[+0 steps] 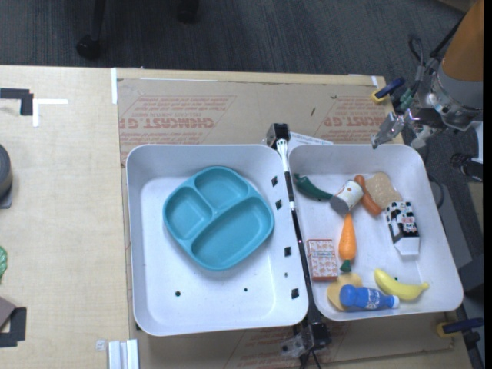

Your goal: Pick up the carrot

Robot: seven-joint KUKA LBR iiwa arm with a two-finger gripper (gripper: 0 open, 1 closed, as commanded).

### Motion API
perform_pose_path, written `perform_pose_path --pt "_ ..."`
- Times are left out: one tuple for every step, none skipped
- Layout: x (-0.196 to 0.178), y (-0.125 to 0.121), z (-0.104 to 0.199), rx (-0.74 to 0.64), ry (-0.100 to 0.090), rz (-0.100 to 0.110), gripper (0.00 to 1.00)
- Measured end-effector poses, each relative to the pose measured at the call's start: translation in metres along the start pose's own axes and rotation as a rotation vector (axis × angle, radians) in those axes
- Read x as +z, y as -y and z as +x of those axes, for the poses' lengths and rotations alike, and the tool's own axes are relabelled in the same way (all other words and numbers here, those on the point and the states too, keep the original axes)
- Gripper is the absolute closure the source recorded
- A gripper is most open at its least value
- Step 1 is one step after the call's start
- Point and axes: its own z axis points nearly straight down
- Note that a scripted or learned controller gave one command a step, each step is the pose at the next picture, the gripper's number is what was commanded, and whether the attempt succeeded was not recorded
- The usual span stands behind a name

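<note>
A blue divided plate (219,217) is seen in the left bin (146,283). In the right bin (434,229), the carrot (347,239) is found mid-bin, beside a small can (347,197). The claw (400,125) is held above the far right corner; its opening cannot be told.

Beside my glossy white plastic bins (146,298): matt cardboard sheet (231,110), pale wood bench (58,229). In them, smooth blue plastic plate (219,217), glossy plastic carrot (347,238) and banana (400,284).
</note>
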Motion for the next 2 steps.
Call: perform_pose_path --pt "0.067 0.055 0.047 -0.018 -0.001 0.001 0.0" --pt "0.116 0.116 0.082 -0.048 -0.002 0.001 0.0"
